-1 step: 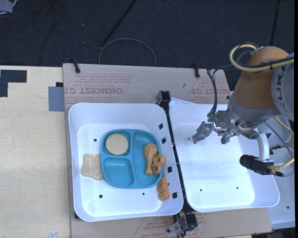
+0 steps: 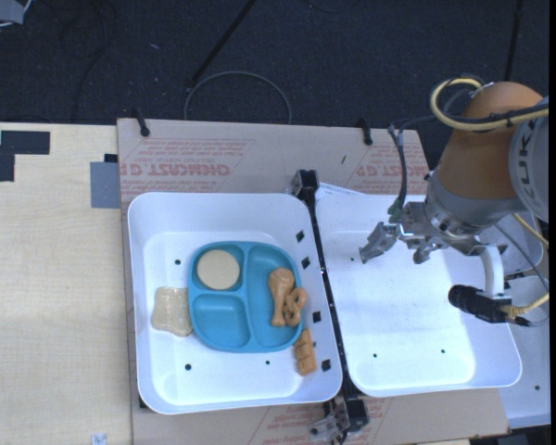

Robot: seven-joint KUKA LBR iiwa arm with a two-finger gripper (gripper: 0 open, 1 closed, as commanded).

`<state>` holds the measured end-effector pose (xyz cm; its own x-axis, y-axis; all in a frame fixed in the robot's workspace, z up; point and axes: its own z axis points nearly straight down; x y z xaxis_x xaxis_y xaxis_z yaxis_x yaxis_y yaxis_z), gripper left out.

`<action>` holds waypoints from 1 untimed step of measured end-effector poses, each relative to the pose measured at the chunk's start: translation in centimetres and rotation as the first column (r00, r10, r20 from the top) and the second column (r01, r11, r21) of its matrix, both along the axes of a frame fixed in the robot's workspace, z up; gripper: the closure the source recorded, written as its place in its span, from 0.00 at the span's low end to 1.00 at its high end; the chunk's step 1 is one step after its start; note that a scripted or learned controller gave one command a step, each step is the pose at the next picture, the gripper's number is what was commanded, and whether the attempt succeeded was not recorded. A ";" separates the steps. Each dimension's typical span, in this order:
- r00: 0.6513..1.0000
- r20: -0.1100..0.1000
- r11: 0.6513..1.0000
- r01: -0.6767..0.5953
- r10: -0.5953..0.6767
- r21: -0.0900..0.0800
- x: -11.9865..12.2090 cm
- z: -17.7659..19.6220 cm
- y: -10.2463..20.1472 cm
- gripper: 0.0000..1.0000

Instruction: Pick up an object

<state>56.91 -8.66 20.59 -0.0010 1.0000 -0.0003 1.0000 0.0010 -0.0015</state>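
The gripper [image 2: 401, 247] hangs over the right bin [image 2: 426, 369], near that bin's upper left part, with its two fingers spread apart and nothing between them. One finger [image 2: 374, 246] points left toward the divider between the bins; the other sits just to its right. Behind the gripper the arm [image 2: 486, 165] rises to the right, its orange band uppermost, with yellow cable looped over the top.

All the loose things lie in the left bin [image 2: 167, 221], well apart from the gripper and across the divider. A blue tray [image 2: 224, 327] with three compartments sits in the middle of that bin. A round tan cookie [image 2: 217, 269] lies in its upper left compartment, and a knobbly tan pretzel [image 2: 285, 296] lies in its right compartment. A pale slice of bread [image 2: 171, 311] rests on the bin floor touching the tray's left edge. A small brown piece [image 2: 304, 352] lies just beyond the tray's lower right corner, near the divider.
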 end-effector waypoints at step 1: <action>1.000 -0.007 1.000 0.001 -0.001 0.001 -0.2 -6.0 -0.8 0.00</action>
<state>56.70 -9.44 14.59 0.0004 1.0000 0.0010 1.0000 -0.0003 -0.0087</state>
